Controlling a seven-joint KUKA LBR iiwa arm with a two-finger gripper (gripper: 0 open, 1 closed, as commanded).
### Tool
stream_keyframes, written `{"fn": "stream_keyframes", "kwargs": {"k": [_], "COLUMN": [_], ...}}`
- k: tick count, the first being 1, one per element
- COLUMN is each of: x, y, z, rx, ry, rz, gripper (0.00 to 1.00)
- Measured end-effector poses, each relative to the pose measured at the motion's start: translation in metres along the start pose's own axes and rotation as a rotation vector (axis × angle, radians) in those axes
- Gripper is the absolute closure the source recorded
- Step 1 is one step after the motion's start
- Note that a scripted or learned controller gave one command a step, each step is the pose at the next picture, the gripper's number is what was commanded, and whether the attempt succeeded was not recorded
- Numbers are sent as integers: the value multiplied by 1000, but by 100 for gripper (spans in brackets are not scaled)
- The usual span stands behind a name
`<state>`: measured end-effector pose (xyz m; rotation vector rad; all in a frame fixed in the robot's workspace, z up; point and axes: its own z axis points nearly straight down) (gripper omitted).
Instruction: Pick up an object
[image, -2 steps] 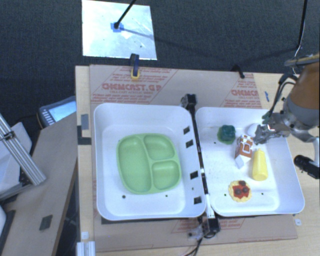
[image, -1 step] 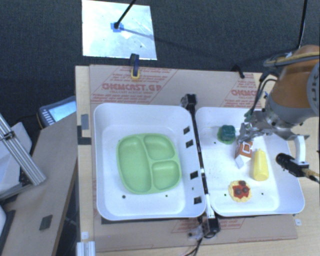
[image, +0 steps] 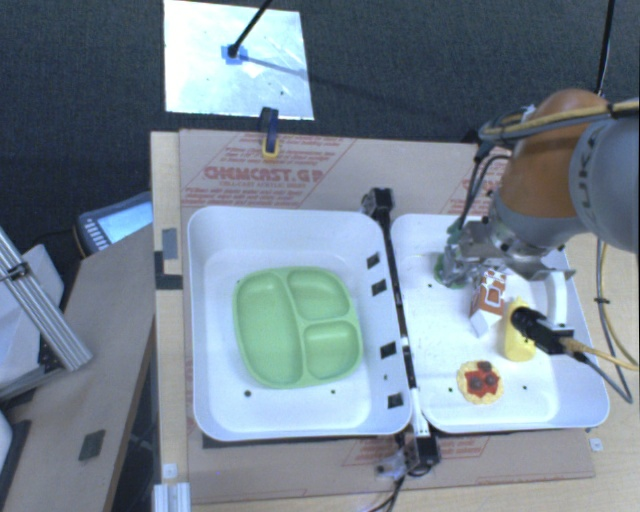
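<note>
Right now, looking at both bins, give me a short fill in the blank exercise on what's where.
1. The green divided tray lies in the ____ bin.
2. The tray has ____ compartments.
3. The small round pizza toy lies in the ____ bin.
4. The arm's hand is over the ____ bin.

Missing words: left; three; right; right

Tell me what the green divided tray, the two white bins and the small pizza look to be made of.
Green tray: likely moulded plastic, smooth and faintly glossy, with soft rounded dividers.
White bins and: probably thin formed plastic, smooth, with rounded corners and a soft sheen on the rims.
Small pizza: seemingly a toy, plastic or rubber, with flat yellow and red colours; too small to be sure.
</note>
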<state>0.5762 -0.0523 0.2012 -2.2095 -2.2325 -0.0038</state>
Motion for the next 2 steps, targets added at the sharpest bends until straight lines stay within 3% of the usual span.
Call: {"fn": "stream_keyframes", "kwargs": {"k": [2], "x": [114], "y": [2], "z": [-21], "rx": [-1], "ry": [0], "rz": [-1], "gripper": [100]}}
